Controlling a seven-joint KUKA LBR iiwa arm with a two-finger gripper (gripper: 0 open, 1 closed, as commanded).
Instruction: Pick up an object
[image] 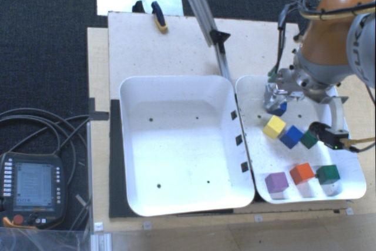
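My gripper (pixel 275 101) is low in the back of the right bin (pixel 352 185), under the orange and grey wrist. A small blue block (pixel 281 107) peeks out at its tip, partly hidden by the gripper body. Just in front lie a yellow block (pixel 274 126), a blue block (pixel 291 136) and a dark green block (pixel 309 139) in a row. Near the bin's front edge sit a purple block (pixel 277 181), an orange block (pixel 302 173) and a green block (pixel 328 174).
The left bin (pixel 135 126) stands beside the right one, sharing a middle wall with black clips (pixel 239 140). A slanted metal pole (pixel 202 6) runs down to the bins' back junction. A teach pendant (pixel 32 188) with cables lies at the far left.
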